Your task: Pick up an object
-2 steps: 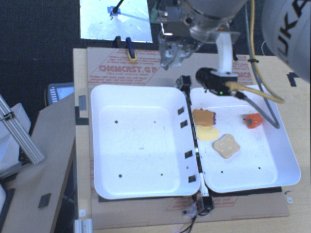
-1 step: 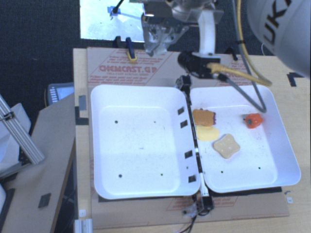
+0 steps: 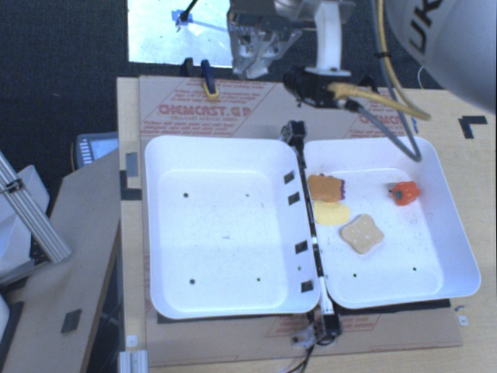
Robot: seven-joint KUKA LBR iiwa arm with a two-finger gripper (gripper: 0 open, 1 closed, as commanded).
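The gripper (image 3: 252, 61) hangs high at the top of the camera view, above the far edge of the desk (image 3: 458, 142) and behind the two bins, not over either one; its metal end is blurred against the bright patch behind it, so whether it stands wide or narrow I cannot tell, and nothing can be made out in its grasp. The left bin (image 3: 167, 231) sits beside the right bin (image 3: 443, 247), the two touching along a middle seam with black clips. All the objects lie in the right bin. An orange and brown block with a purple edge (image 3: 325, 187) rests near the seam, toward the far side. Just in front of it, touching or nearly so, lies a flat yellow oval piece (image 3: 332, 214). A tan toast-shaped piece (image 3: 362, 234) lies just beside the yellow one, toward the near side. A small orange-red object (image 3: 404, 193) sits well apart from these, toward the right wall. A yellow cable (image 3: 384, 99) and a grey hose (image 3: 392, 130) trail from the arm over the far right corner.
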